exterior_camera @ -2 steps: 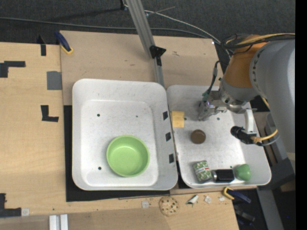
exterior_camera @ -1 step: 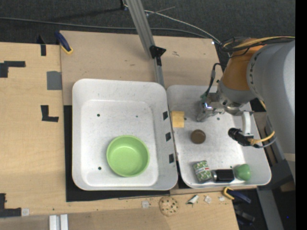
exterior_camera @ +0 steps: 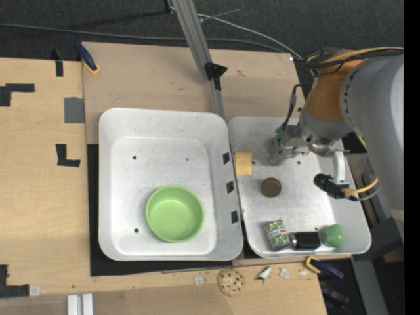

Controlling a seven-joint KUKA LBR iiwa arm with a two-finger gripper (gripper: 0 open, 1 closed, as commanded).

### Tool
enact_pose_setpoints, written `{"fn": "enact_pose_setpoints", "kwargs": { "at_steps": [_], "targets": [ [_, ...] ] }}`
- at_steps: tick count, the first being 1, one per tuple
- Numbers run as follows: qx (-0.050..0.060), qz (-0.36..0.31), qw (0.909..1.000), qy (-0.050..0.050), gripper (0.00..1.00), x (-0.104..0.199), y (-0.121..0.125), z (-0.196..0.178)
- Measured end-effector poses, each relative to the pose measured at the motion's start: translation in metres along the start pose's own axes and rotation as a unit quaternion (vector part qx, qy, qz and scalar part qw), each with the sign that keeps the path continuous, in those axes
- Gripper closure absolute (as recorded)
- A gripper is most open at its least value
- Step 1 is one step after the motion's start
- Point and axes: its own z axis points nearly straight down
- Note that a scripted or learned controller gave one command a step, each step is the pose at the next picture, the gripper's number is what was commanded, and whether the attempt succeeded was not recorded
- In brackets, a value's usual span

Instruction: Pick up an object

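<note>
Nearest the camera: a small round speckled cookie-like piece (exterior_camera: 228,282) on the tabletop (exterior_camera: 144,77), just outside the near edge of the bins, with a few small white scraps (exterior_camera: 264,273) beside it.

Left bin (exterior_camera: 118,126): one light green bowl (exterior_camera: 174,213), upright, in the near half.

Right bin (exterior_camera: 252,131): along the near wall, a green-and-white patterned packet (exterior_camera: 277,234), a black block (exterior_camera: 305,241) touching it, and a green rounded object (exterior_camera: 332,235) against the block's other end. A brown round object (exterior_camera: 271,188) sits mid-bin, apart from the rest. A yellow block (exterior_camera: 243,163) rests at the bin's left wall, by the divide between bins.

Tool (exterior_camera: 281,153): down over the far half of the right bin, the arm's orange band (exterior_camera: 323,104) above it. Finger state: cannot tell from this view; nothing visible between them.

Relation to tool: brown round object is nearest, just toward the camera from the tool, not touching. Yellow block lies near, to the tool's left in view. The three near-wall items are well apart from it.
</note>
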Motion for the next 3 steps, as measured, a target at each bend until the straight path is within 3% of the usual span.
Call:
{"fn": "enact_pose_setpoints", "kwargs": {
  "at_steps": [1,3],
  "targets": [
    [-0.002,0.001,1.0000,0.000,1.00,-0.001,0.001,-0.042],
    [-0.003,0.000,1.0000,0.000,1.00,0.001,0.005,-0.162]
  ]
}}
